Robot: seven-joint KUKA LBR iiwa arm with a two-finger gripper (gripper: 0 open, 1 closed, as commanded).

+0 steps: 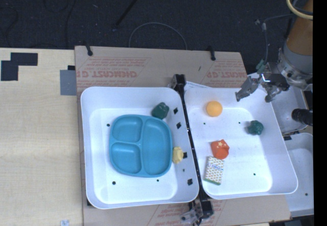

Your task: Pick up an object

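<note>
**Spread fingers above the right bin's far corner**

I reach in from the right, my grey arm (299, 51) with its orange band above the wrist. My gripper (257, 91) hangs over the far right corner of the right bin (286, 168), and my fingers (244, 91) are spread apart with nothing between them.

The right bin holds four things, all apart from one another. An orange ball (214, 109) lies near the far wall, left of my fingers. A dark green lump (255, 128) sits close to the right wall, the nearest thing to me. A small red-orange object (219, 149) lies around the middle of the bin. Just in front of it, toward the near wall, lies a small white packet with a printed pattern (214, 170), tilted a little.

The left bin (97, 112) holds a blue divided plate (140, 145) with three compartments; it takes up most of the floor. A dark green object (160, 111) rests just beyond the plate's far right corner, near the bin's far wall. A small yellow object (177, 155) lies against the plate's right edge, beside the divider between the bins.

Both bins rest side by side on a sheet of printed cardboard (148, 69), which lies on the pale wooden tabletop (36, 143).
</note>
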